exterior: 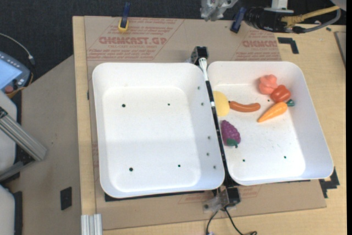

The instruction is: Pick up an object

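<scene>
Gripper (215, 8) hangs high beyond both bins; you can't tell its jaw state. Your nearest target, the sausage (243, 107), lies crosswise in the right bin (308, 135), well below and right.

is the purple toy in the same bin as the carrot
Yes, the purple toy lies in the right bin, near its left wall, with the carrot.
</scene>
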